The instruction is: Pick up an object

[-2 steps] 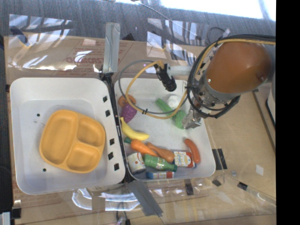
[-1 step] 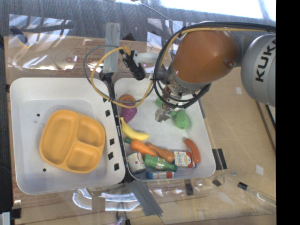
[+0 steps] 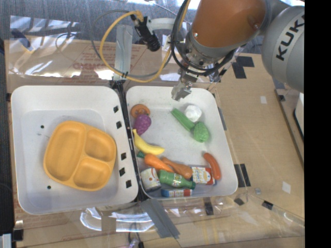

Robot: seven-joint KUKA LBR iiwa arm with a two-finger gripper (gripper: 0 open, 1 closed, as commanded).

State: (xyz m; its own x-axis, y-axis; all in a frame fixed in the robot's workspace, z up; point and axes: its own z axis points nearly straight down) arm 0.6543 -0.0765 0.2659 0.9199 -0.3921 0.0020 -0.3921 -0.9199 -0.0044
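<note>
Two white bins (image 3: 20, 138) sit on a tan worktop (image 3: 258, 133). The tray (image 3: 79, 155) is yellow-orange. Beside it lie a yellow banana (image 3: 147, 146), purple grapes (image 3: 143, 122), an orange carrot (image 3: 158, 163), a red sausage (image 3: 212, 166) and a green bottle (image 3: 176, 179). The arm (image 3: 289, 35) is grey, its band (image 3: 227, 14) orange.

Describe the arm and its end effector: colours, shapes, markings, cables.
The arm is grey and rounded, with black "KU" lettering on its casing. A large glossy orange band domes above the wrist. Black cables loop around the wrist, and a yellow cable arcs to the left of it. The end effector is small, grey and metallic.
</note>
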